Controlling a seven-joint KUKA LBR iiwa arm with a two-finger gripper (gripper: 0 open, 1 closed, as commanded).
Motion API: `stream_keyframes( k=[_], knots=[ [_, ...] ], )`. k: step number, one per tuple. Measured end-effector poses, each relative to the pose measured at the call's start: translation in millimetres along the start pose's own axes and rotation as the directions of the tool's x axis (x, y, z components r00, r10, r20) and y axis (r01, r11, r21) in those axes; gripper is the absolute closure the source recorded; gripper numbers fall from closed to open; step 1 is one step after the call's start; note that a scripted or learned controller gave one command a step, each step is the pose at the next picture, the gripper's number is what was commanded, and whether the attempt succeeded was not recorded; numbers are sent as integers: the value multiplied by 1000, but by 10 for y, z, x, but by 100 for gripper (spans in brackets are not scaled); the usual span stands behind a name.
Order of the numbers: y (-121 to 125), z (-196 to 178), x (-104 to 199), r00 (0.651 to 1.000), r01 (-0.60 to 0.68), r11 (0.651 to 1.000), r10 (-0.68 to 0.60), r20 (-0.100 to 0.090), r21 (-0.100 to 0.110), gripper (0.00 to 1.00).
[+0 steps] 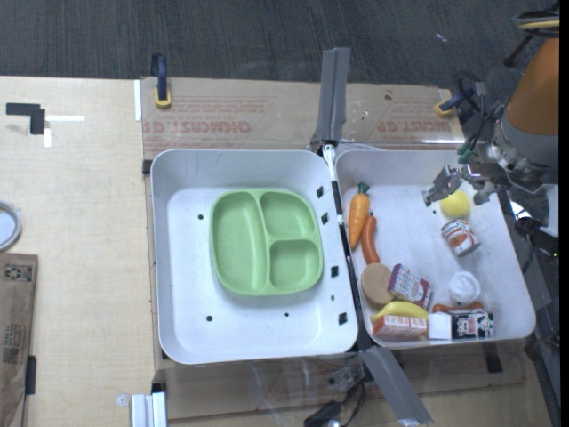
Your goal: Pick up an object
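Lemon point(455, 205) sits directly beneath gripper point(461, 188), in right bin point(524, 302); finger state cannot be told. Risk: round fruit rolls off toward can point(459, 237) just below.

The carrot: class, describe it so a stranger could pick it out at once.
Look in the right bin, along its left wall. The carrot lies near the top of that wall, just above a sausage. It alone has a green top.
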State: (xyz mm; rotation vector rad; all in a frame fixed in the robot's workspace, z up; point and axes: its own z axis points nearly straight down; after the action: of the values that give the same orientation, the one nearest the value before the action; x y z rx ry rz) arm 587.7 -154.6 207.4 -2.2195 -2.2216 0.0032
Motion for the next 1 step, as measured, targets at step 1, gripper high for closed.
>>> stream_keyframes(
  k=[1],
  knots=[
    [-176, 501, -589, 999, 54, 999, -54, 0, 1, 0]
  ],
)
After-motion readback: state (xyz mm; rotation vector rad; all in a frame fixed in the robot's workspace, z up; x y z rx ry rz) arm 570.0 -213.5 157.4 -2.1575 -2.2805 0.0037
